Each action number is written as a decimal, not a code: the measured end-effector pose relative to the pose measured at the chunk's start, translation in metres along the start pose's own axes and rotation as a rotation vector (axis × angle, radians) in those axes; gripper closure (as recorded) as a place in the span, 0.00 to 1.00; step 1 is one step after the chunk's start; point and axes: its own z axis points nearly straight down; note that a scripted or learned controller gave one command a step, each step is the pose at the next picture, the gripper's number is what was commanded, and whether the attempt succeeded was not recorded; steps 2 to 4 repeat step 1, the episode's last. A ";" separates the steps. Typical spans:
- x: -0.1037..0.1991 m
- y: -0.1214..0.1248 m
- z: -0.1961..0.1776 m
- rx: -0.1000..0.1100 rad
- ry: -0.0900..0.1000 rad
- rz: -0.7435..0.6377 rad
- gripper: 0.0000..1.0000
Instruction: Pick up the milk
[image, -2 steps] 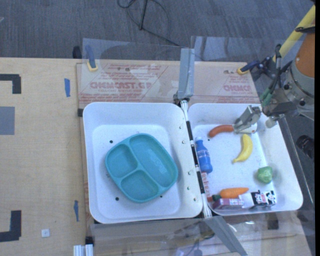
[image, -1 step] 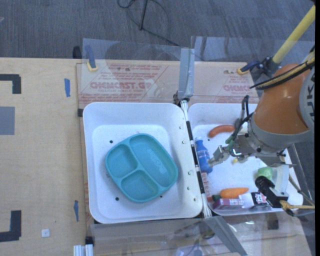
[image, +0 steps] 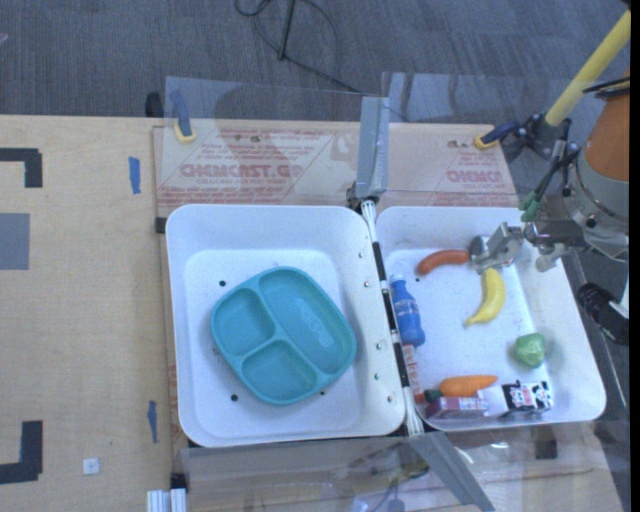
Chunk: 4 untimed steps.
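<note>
- Wooden bench (image: 80, 330) carries two white bins.
- Nearest us, we find the milk (image: 526, 397), a small carton, in the right bin's (image: 585, 385) front corner beside a carrot (image: 468, 384).
- We judge it light, stiff, crushable; grip its flat sides.
- Farther back, the gripper (image: 497, 250) hangs near the banana (image: 488, 297), holding nothing.

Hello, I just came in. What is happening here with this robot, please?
A robot arm reaches in from the right, its pincer above the right bin between the sausage and the banana. The milk carton lies untouched at the bin's near edge. A teal plate sits in the left bin.
</note>
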 end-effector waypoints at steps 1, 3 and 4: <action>-0.011 0.006 -0.026 -0.001 -0.001 0.206 0.00; -0.011 0.006 -0.026 -0.001 -0.001 0.206 0.00; -0.011 0.006 -0.026 -0.001 -0.001 0.206 0.00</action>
